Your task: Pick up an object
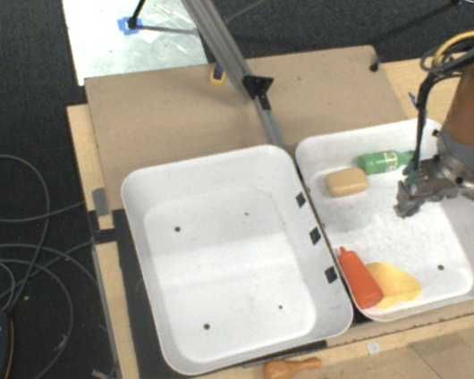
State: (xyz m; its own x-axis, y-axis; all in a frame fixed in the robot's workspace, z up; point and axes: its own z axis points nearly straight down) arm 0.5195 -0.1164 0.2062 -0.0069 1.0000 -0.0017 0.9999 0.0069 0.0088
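In the right bin (453, 282) lie a tan bread-like block (345, 181) and a green bottle (384, 162) near the far wall. A red bottle (358, 277) lies along the near left side, touching a yellow piece (397, 281). My gripper (407, 199) hangs over the middle right of this bin, below the green bottle and right of the tan block. I see nothing between its fingers.
The left bin (222, 259) sits beside the right one. A tan pear-shaped object (289, 368) lies on the bench in front of the bins. A grey pole (225, 45) slants across the far side. Cables run on the floor at left.
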